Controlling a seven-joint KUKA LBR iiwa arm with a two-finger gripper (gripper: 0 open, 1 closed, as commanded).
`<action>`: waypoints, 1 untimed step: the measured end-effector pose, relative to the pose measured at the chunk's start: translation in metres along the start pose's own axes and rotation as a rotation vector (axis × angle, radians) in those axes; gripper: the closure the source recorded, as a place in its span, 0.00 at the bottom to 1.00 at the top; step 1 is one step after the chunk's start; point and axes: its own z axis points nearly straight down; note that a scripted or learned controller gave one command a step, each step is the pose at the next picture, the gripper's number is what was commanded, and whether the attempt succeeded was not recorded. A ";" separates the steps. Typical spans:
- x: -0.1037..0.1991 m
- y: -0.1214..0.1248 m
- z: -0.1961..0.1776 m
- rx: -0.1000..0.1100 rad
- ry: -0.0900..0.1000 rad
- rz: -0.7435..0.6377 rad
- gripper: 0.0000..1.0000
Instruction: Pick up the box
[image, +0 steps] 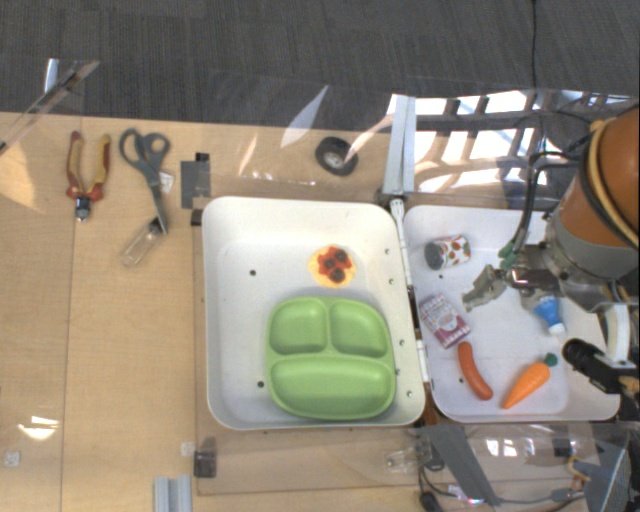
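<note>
Hovering over the right bin (590, 405), end effector (484, 288) splayed wide, gripping nothing. Reaching toward the small pink box (443, 318) lying just below-left, beside the sausage (474, 370). Needing next: shifting over, descending, clamping.

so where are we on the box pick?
Done: the gripper is over the right bin, near the box. In hand: nothing; the box lies on the bin floor, just left of and below the gripper. Left: descend, grasp, lift.
</note>
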 end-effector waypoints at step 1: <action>-0.017 0.030 0.109 0.004 0.000 -0.012 0.00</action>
